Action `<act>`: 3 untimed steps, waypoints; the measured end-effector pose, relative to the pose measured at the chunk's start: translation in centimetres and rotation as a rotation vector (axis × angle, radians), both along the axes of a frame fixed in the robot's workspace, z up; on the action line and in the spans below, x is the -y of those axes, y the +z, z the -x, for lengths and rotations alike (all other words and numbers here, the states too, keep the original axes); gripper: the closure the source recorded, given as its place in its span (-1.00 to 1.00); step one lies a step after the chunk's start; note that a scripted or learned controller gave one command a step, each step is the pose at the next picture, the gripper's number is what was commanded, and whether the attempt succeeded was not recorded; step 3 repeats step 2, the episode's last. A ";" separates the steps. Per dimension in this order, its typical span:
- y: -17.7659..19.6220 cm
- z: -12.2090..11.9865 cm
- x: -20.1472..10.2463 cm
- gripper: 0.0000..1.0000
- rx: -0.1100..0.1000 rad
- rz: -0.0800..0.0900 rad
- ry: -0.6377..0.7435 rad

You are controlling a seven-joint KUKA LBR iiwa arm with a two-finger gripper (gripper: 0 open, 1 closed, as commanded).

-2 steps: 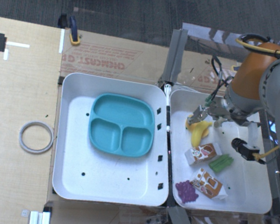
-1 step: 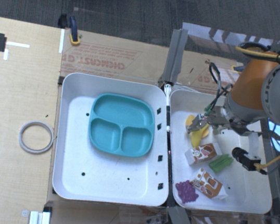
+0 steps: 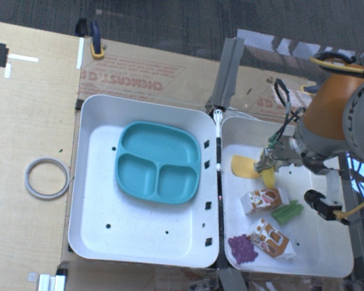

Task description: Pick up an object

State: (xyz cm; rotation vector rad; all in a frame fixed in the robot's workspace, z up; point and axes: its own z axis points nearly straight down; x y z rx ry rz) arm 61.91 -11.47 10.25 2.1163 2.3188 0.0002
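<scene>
Jaws-wise, honestly can't tell if mine are open or closed from up here, my gripper [image 3: 266,163] is low in the right bin [image 3: 327,264], near its far left corner, right over the yellow piece [image 3: 245,167], which lies flat close to the bin's left wall with a bit poking out on my other side too. Whether I'm actually touching it, no idea, too small to make out. Just toward the near edge from that sits a small carton with red print [image 3: 261,200], and beside it a green block [image 3: 287,211], tilted. Closer to the near edge there's another little carton with orange and white print [image 3: 270,239] and a purple grape bunch [image 3: 242,248] right next to it by the left wall. The left bin [image 3: 86,229] holds a teal divided plate [image 3: 158,163], sitting toward its far edge. My orange band [image 3: 330,103] hangs over the right bin's far edge.
</scene>
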 end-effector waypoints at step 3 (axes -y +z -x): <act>8.9 -4.0 -2.2 1.00 -0.002 0.001 -0.037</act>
